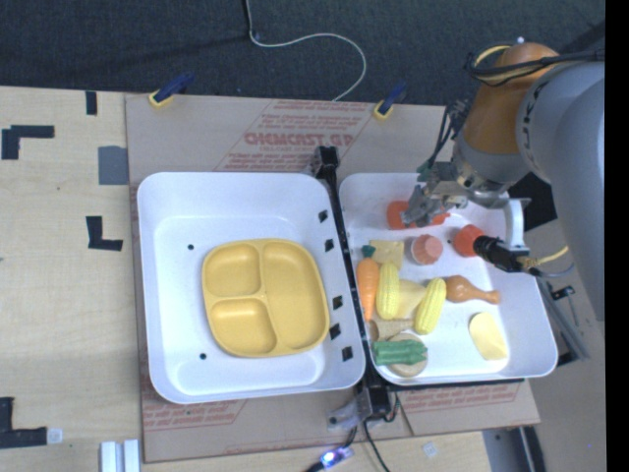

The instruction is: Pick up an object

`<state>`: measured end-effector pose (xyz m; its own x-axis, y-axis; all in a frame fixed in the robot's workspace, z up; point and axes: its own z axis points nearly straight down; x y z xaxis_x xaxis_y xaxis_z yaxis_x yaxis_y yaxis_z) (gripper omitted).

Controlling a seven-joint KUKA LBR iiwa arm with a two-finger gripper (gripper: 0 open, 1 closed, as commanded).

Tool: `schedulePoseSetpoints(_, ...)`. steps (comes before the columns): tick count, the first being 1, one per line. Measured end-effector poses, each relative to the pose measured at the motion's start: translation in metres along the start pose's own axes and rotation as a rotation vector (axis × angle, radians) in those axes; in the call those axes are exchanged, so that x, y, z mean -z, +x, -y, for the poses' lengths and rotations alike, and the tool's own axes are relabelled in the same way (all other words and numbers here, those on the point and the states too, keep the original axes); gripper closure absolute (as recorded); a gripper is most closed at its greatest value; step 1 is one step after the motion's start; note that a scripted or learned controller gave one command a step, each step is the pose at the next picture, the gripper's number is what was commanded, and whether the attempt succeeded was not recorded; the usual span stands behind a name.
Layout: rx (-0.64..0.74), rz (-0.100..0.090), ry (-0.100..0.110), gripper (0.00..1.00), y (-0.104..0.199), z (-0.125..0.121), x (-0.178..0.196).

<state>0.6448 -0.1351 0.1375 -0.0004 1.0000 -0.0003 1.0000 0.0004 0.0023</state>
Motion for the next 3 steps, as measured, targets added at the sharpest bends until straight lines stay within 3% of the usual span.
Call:
schedulePoseSetpoints(2,0.001,0.0,-0.002,1.0,-0.001,-0.002,0.09)
schedulePoseSetpoints(3,0.004,-0.001,0.006,1.0,0.051,0.015,0.079)
